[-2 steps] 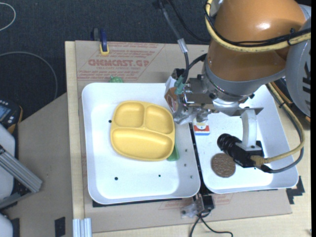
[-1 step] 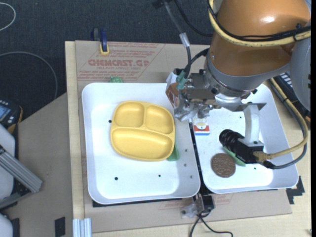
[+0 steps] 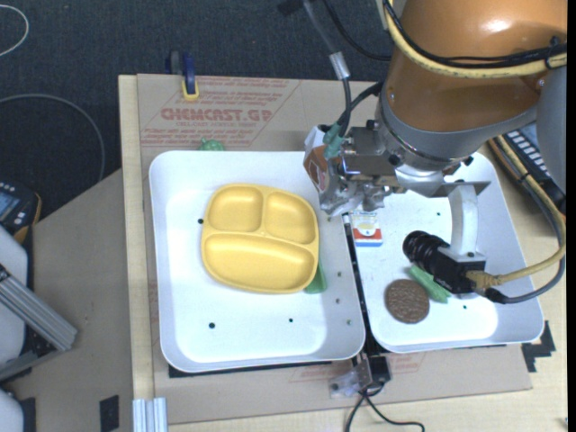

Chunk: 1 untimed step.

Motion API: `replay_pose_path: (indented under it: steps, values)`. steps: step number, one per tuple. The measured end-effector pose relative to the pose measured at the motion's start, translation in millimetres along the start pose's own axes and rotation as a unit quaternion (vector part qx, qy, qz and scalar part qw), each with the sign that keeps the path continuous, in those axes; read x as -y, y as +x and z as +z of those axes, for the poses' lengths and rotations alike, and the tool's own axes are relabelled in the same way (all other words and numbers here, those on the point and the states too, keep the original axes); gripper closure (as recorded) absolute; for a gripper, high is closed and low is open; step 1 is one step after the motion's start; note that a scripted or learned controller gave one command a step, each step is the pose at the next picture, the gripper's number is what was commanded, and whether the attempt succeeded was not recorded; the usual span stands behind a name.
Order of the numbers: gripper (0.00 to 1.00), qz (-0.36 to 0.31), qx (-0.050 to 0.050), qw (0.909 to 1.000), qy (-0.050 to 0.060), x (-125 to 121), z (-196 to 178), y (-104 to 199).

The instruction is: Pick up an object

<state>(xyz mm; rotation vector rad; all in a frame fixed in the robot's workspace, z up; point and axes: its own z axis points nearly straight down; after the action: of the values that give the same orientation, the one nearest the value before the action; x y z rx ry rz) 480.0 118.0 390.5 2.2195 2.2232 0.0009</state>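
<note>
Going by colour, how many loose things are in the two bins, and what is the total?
Yellow: 1, divided plate
Green: 2, green scrap at the plate's rim, green piece by the disc
Brown: 2, round disc, brown packet at the bins' divide
Red and white: 1, small box
Total: 6

We are seeing a divided plate (image 3: 261,238) lying in the left bin (image 3: 180,286), a round disc (image 3: 408,301) in the right bin (image 3: 486,320).

Mostly tucked under yellow plate (image 3: 261,238), a green scrap (image 3: 315,283); partly covered by gripper (image 3: 354,207), a small red-and-white card (image 3: 366,233), print too small to read.
</note>
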Motion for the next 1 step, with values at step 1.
replay_pose_path:
  steps: [1]
  values:
    - [1.00, -0.003, 0.000, 1.0000, 0.004, 1.9, 33.4, 63.8]
